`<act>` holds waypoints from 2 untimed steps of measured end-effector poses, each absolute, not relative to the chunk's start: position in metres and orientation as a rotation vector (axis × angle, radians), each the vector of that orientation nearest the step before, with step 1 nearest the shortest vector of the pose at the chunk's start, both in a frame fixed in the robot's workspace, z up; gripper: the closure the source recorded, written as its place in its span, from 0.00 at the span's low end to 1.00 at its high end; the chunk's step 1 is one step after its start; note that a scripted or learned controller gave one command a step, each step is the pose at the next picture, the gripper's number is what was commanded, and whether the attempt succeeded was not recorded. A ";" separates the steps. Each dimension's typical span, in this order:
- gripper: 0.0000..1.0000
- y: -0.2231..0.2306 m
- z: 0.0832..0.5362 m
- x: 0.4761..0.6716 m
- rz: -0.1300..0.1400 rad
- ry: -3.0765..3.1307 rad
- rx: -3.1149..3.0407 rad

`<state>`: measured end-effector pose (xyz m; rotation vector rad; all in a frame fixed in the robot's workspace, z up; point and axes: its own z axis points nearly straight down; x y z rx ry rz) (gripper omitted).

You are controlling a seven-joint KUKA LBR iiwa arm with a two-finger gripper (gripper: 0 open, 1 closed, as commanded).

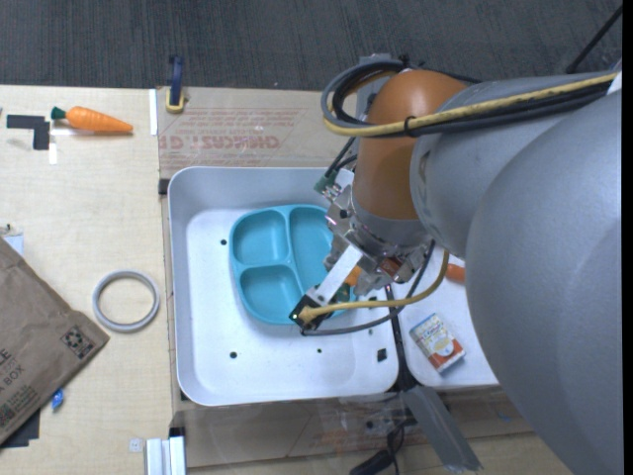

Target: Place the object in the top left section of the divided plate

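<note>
A light blue divided plate [275,263] with three sections lies in the left white bin [203,265]. All the sections I can see hold nothing. My gripper [342,224] hangs over the plate's right edge, largely hidden under the orange-banded wrist [401,146]. The arm covers the plate's right rim, and I see no object held there.
In the right bin [480,364] lie a small white and orange carton [437,341] and an orange thing [454,271] half hidden by the arm. On the bench to the left are a toy carrot [91,120], a grey tape ring [126,298] and a brown cardboard box [35,344].
</note>
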<state>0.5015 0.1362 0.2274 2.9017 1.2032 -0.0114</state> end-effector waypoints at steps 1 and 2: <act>1.00 0.125 0.093 0.567 -0.001 1.045 2.964; 1.00 0.156 0.101 0.505 0.004 0.998 2.978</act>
